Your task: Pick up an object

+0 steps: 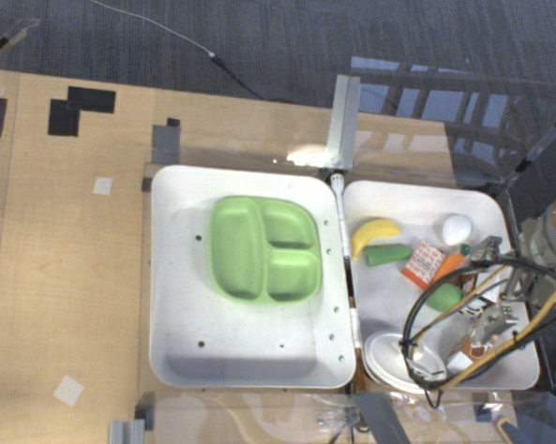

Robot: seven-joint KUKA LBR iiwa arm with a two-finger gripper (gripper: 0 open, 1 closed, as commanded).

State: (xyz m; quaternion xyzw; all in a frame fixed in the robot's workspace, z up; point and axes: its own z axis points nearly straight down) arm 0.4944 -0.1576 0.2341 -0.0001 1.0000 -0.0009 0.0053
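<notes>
With the gripper (pixel 486 325) lowered amid cables (pixel 432 315) into the right bin (pixel 401 200), where banana (pixel 375 233) and white bowl (pixel 389 356) lie crowded, a snagged cable or missed grasp is risked, its opening being undeterminable

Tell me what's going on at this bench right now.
A robot arm reaches in from the right, its gripper low over the right bin, wrapped in cables. That bin holds a banana, a green piece, an orange packet, a white ball and a white bowl. The left bin holds a green divided tray. Nothing is visibly gripped.
</notes>
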